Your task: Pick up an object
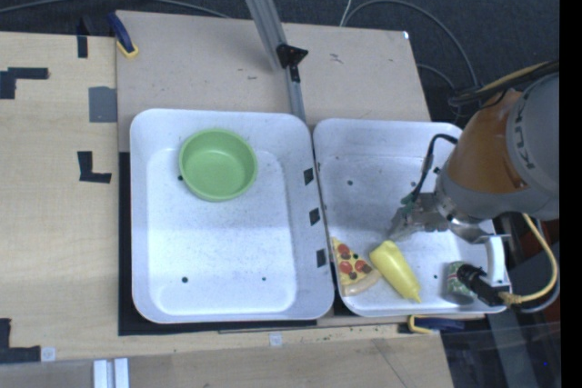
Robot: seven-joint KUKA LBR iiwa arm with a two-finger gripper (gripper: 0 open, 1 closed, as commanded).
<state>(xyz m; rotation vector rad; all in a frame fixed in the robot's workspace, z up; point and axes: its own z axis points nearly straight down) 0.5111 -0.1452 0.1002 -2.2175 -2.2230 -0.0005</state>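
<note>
The yellow pepper-shaped toy lies on the floor of the right bin, just below the pincer and pointing away from it toward the bin's near wall; its blunt upper end sits almost under the pincer's tips. This looks like the likeliest thing to pick, though the program's aim is a guess. Whether the pincer is open or closed cannot be told from this slanted view, and nothing is seen in its grip. To do the step well, the pincer should come down over the toy's thicker middle, straddling its narrow width rather than its length, since the tapered, smooth end would likely slip out. Just beside the toy, farther to the pincer's lower left, lies a pizza slice toy, close enough to be nudged. The green bowl sits well apart in the left bin.
</note>
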